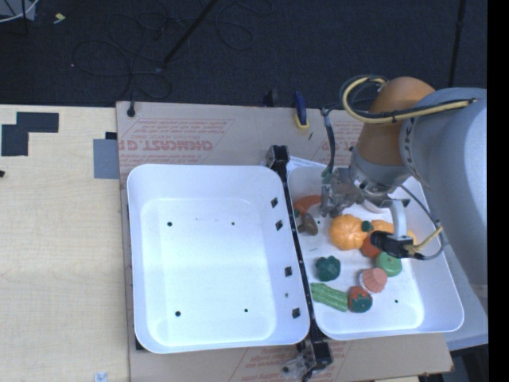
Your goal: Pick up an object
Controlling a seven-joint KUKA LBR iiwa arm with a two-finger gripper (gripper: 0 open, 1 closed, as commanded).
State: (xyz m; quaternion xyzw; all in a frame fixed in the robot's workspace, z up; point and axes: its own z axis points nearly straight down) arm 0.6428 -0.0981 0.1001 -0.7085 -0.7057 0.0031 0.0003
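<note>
My gripper (328, 204) reaches down into the back left of the right bin (429, 313). It hangs just right of a red-orange piece (305, 205) and above a small brown piece (308, 226). An orange round toy (346, 232) lies right beside it at the front right. Further forward are a dark green piece (327, 268), a long light green piece (328, 295) and a red and green piece (359, 300). I see nothing lifted off the bin floor.
The left bin (207, 269) lies beside the right one, with a black divider (288, 237) between them. Right of the orange toy sit a red piece (371, 247), a green piece (389, 264) and a pink piece (374, 280). The grey arm (445, 157) covers the bin's back right.
</note>
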